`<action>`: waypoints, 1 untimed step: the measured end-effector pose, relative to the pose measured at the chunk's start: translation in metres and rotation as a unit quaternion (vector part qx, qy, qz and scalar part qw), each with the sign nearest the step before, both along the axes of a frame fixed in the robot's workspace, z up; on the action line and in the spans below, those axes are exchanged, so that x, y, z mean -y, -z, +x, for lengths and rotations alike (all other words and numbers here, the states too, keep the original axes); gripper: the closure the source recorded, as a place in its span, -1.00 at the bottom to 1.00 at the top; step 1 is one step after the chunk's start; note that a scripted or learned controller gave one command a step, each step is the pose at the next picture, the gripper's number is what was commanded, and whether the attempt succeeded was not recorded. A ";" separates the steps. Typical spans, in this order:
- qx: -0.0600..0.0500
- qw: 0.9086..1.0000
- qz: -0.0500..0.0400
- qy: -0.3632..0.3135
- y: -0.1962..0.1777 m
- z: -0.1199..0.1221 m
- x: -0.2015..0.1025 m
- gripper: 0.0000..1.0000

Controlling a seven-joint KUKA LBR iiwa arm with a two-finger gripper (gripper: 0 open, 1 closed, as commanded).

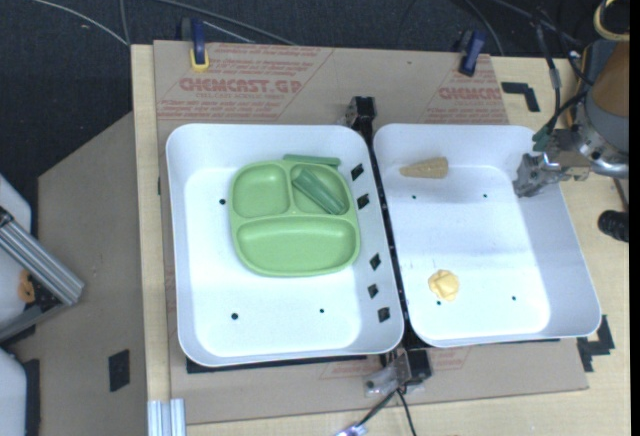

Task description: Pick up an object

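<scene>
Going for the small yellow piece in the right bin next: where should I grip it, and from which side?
Judging by its pose, grip the yellow piece across its middle, coming straight down. It is small and lumpy, lying on the right bin floor away from the walls. The gripper is at the bin's right rim.

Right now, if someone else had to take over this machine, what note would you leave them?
Gripper: at the right bin's right edge, nothing seen in it; fingers not readable.
Right bin: tan wedge-shaped piece near the top, small yellow object near the bottom.
Left bin: green divided plate with a green item in its upper right compartment.
Done: nothing picked up.
Left: grasp one object and lift it.
</scene>
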State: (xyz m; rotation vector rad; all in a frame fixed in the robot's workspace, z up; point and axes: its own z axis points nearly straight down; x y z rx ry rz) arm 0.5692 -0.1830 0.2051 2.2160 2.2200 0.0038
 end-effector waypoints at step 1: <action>-0.001 1.000 0.000 0.000 -0.021 0.001 0.000 1.00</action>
